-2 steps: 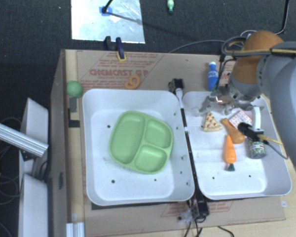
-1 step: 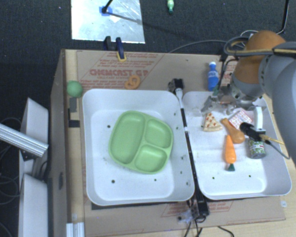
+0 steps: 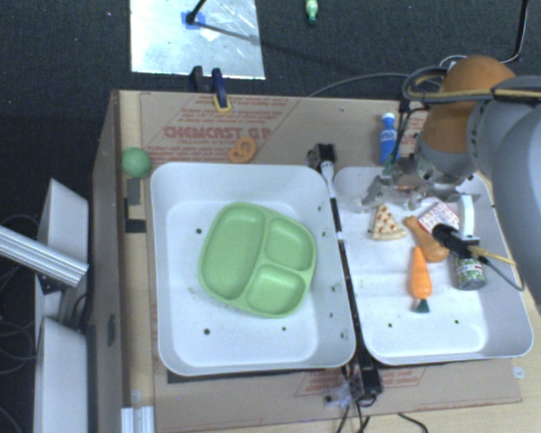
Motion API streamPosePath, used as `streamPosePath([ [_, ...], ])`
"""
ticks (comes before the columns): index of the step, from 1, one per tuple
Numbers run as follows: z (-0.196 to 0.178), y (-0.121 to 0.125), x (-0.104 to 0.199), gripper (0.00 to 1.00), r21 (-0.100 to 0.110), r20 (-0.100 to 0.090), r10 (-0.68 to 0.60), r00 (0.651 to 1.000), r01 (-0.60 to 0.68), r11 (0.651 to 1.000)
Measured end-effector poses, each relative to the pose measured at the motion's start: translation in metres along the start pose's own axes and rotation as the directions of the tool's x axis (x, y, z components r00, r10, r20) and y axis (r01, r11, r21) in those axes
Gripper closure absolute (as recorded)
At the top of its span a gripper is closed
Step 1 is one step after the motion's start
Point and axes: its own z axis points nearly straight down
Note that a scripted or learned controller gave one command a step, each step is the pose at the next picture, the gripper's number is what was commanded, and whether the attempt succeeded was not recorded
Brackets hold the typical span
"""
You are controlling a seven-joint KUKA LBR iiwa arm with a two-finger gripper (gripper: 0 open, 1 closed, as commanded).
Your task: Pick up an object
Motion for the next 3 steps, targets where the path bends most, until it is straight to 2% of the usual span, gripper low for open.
streamPosePath([
  [1, -0.0005, 0.0000, -0.0097, 0.00, -0.001, 0.000, 0.003, 1.000, -0.003, 1.000],
  [2, -0.0001, 0.0000, -0.0009, 0.00, 0.000, 0.000, 0.000, 1.000, 0.000, 1.000],
  [3, -0.0004, 0.0000, -0.0076, 0.00, 0.000, 0.000, 0.003, 1.000, -0.003, 1.000],
])
